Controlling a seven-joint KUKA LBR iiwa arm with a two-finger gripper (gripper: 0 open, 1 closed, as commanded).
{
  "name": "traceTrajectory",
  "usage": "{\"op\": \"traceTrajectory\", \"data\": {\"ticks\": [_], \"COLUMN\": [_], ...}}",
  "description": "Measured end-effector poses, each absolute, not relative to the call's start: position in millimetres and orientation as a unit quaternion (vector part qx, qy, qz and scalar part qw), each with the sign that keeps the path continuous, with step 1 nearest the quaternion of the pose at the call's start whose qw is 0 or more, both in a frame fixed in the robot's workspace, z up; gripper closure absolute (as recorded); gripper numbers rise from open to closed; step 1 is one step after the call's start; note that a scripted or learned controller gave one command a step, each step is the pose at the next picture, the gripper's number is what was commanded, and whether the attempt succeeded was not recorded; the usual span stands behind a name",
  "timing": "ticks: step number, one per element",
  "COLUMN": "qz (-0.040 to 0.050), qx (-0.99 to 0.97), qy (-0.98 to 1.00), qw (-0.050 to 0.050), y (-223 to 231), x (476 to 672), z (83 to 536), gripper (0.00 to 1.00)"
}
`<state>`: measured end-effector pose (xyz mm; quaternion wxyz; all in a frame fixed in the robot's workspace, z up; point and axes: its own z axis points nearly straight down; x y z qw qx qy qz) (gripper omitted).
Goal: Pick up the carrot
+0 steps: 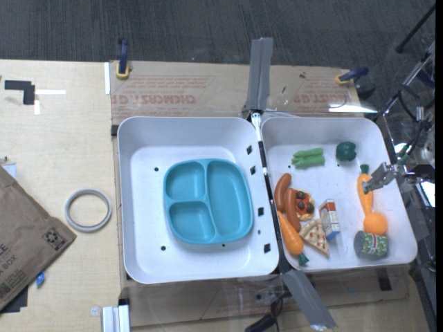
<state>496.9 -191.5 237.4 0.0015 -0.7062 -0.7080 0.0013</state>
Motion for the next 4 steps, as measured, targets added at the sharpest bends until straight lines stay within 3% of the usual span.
{"op": "traceTrajectory", "data": {"ticks": [1,2,3,4], "qz": [0.0006,0.0014,0.0014,-0.0032], "qx": [-0.706,-0.707,-0.707,-0.762], "qy": [-0.708,-0.708,-0.708,-0.647], "qw": [0.004,0.004,0.004,0.006], "y": [-214.5,-215.3,-215.2,-208.9], "x": [514.1,514.4,514.4,582.9], "z": [102.2,110.3,110.2,90.3], "gripper": [0.0,1.0,0.0,0.0]}}
